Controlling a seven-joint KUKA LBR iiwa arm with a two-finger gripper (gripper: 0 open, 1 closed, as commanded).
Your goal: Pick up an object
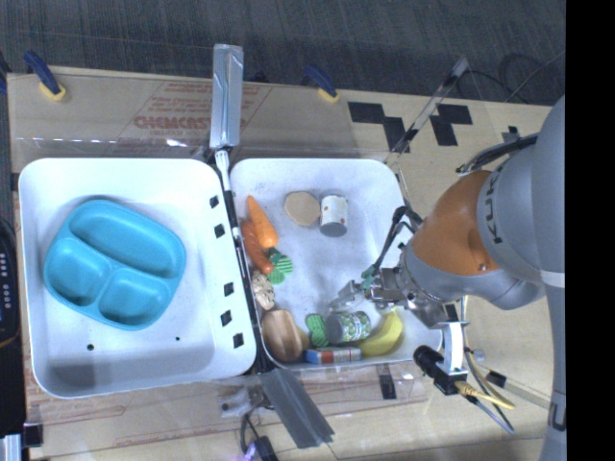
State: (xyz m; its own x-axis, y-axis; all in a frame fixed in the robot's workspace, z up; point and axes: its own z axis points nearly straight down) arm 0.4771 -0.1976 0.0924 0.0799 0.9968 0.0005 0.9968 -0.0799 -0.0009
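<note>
The right bin (370,176) holds several small items: an orange carrot (258,227) with a green top, a tan round cookie (301,208), a small white cup (332,214), a yellow banana (386,335), a green-labelled can (350,327), a brown potato-like piece (282,333) and a marker (333,355). My gripper (368,289) reaches in from the right and sits low over the bin's lower right part, just above the can and banana. Nothing shows between its fingers.
The left bin (58,353) carries a blue divided tray (113,263). A metal bar (225,94) stands at the divider between the bins. Blue clamps (44,75) sit on the bench's far edge. The grey arm with its orange band (459,238) covers the right bin's right wall.
</note>
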